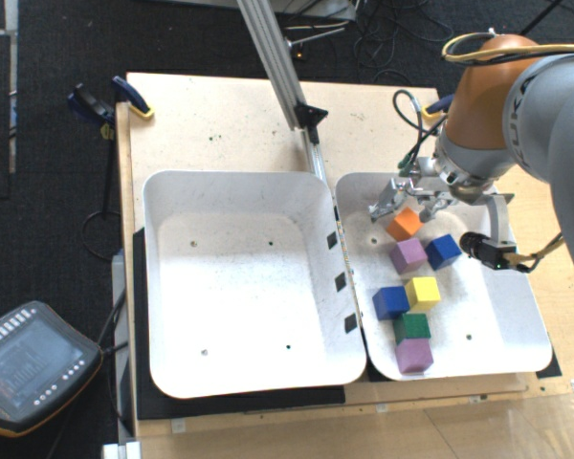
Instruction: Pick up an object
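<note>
Nearest in the right bin lie a purple cube, then green, yellow and blue ones. They are packed tight, so a neighbour might get nudged. Farther back, the orange cube sits directly beneath the gripper, whose grip I cannot tell from here.

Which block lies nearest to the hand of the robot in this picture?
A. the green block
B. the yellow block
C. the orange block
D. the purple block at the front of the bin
C: the orange block sits right below the hand at the back of the right bin, while the yellow block, the green block and the front purple block lie farther forward.
</note>
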Robot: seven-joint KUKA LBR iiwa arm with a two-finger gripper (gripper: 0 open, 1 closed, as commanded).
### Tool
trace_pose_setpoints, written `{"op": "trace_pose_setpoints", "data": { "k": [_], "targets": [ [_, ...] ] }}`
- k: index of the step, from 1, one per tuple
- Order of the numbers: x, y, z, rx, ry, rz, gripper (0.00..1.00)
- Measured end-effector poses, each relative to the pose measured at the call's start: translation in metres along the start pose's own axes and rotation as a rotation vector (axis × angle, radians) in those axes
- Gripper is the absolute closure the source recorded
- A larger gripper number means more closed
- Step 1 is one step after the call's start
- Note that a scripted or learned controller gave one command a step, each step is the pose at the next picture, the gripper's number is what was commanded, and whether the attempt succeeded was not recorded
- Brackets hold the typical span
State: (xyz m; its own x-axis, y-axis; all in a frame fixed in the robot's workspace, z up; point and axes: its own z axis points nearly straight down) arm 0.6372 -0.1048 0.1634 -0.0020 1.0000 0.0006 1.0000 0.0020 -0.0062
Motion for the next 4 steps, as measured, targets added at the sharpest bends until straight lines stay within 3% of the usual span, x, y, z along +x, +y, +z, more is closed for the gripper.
{"op": "trace_pose_setpoints", "data": {
  "k": [1,2,4],
  "targets": [
    [-0.008,-0.002,0.041,-0.012,-0.006,0.003,0.0],
    [-0.007,-0.001,0.028,-0.017,-0.004,0.003,1.0],
    [-0.007,-0.001,-0.097,-0.015,-0.003,0.0,1.0]
  ]
}}
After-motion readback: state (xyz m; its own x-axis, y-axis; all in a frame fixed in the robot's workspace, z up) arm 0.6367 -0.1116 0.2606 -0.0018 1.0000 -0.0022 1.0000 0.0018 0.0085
